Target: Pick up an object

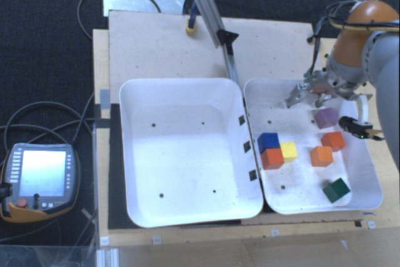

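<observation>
The smooth, rounded grey robot arm (382, 56) has a matte shell that looks like cast metal or plastic. Above the wrist sits a glossy orange band (369, 14), dome-shaped from this angle, with a soft highlight on its top. Thin black cables (334, 9) loop around the orange band and run down toward the wrist. A thin dark line rises straight up from the band. Below the band the wrist narrows to a grey collar, and under it hangs the small silver-grey metal claw (314, 92), built of angular, bracket-like parts with a touch of red among them. A short black piece with a small yellow mark (357, 127) juts out beside the wrist.
</observation>
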Controlling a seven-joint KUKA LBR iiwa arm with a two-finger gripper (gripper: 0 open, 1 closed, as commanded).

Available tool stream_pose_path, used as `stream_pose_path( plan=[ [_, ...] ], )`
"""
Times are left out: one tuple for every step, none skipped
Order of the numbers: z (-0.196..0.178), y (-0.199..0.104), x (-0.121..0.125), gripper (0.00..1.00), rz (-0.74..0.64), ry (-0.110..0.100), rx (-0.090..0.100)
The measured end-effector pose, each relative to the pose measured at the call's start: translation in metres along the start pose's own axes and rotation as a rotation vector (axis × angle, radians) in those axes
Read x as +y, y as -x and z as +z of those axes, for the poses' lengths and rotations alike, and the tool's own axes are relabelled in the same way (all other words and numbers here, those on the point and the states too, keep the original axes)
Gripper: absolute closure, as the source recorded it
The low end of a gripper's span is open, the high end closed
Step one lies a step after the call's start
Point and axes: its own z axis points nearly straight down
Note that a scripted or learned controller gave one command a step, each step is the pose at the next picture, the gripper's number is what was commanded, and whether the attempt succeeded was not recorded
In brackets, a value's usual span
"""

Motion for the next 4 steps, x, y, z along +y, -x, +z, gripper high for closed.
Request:
stream_pose_path(
  plan=[
    [-0.013,0.0,0.002,1.0,-0.004,0.005,-0.002],
    [-0.07,0.009,-0.001,1.0,0.003,0.006,-0.002],
    [-0.118,0.012,-0.005,1.0,0.003,0.006,-0.001],
    [-0.181,0.009,0.004,1.0,0.0,0.008,-0.002]
  ],
)
